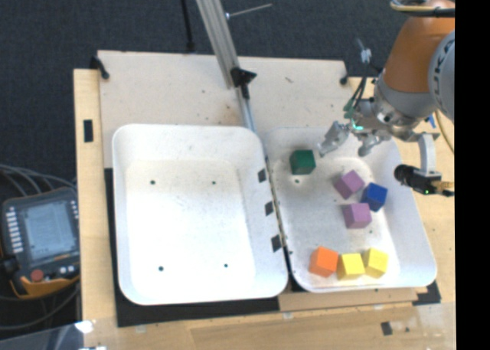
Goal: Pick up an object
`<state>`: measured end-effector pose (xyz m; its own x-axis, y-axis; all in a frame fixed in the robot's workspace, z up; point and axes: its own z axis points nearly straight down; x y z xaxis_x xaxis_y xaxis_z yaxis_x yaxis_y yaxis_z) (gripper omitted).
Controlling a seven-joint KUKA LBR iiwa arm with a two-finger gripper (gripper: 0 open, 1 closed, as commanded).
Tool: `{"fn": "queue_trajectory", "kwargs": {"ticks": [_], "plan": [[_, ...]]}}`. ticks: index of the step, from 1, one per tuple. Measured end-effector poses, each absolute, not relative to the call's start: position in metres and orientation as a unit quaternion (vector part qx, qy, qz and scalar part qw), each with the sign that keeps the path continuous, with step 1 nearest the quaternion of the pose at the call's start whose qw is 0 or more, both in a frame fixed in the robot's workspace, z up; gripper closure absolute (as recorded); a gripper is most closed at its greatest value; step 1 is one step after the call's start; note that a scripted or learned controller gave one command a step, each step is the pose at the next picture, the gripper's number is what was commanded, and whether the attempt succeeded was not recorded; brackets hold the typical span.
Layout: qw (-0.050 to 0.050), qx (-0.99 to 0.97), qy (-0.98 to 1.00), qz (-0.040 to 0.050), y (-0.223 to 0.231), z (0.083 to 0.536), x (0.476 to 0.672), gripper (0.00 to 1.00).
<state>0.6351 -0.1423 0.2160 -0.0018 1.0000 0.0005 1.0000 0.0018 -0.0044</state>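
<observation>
While arm point(417, 50) enters from right, its upper part cut off by frame edge. Gripper point(354, 140) above far end of right bin point(409, 218), fingers spread apart, nothing between them. Green cube point(302, 161) just left of gripper, apart from it. Two purple cubes point(349, 184) point(357, 214) and blue cube point(375, 195) mid-bin. Orange cube point(324, 261) and two yellow cubes point(351, 265) point(377, 261) in row at near wall. Pendant point(42, 233) at left: screen text too small to read.

- Setting: robotics lab
- Evidence: wooden bench point(88, 188) bearing two white bins point(191, 138), aluminium camera mast point(214, 19), teach pendant point(42, 237), dark carpet floor point(76, 4)
</observation>
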Motion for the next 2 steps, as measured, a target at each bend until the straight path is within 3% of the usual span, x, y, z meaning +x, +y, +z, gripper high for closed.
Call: {"fn": "queue_trajectory", "kwargs": {"ticks": [1,2], "plan": [[-0.001,-0.706,-0.708,0.0003,-0.142,0.219,0.636,0.0],[0.001,-0.707,-0.707,0.0017,-0.138,0.174,0.63,0.0]]}}
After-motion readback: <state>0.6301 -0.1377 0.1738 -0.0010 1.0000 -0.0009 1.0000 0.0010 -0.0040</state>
